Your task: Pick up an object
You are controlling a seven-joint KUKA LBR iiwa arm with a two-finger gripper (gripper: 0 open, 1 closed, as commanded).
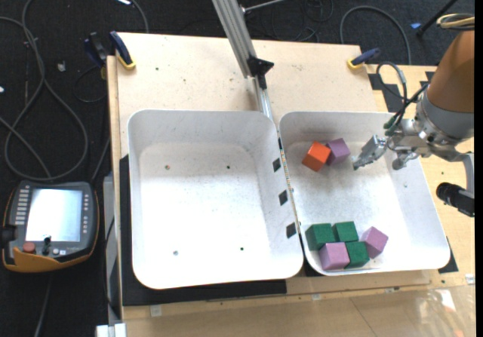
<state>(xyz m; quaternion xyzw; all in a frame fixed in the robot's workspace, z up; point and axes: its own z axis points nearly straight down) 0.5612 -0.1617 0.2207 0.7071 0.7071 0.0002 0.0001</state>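
1. My end effector [367, 154] sits in the right-hand bin [423, 211], in its upper part, at the tip of the grey arm [453, 102] that comes in from three o'clock. Its tip points toward nine o'clock. I cannot tell how its closing parts stand; they are too small and blurred from here.

2. I see nothing carried in it, so I judge the pick not yet made.

3. Nearest, at nine o'clock of the end effector and just beside it, lies a small purple block [339, 148]. Touching that block on its nine o'clock side is an orange block [318, 155]. Either looks to me a fair candidate.

4. Well apart, toward six o'clock near the bin's lower rim, is a tight cluster: two green blocks [320, 234] [346, 231] side by side, a third green block [357, 253] below them, a purple block [334, 255] at its nine o'clock and another purple block [375, 241] at its three o'clock. They are packed close, which I think makes a clean grab harder there.

5. The left-hand bin [151, 200] lies beyond, across the divide at nine o'clock, on the pale surface [189, 71].

6. What is left, in my judgement: close on a block, then lift it clear. That is nearly the whole task.
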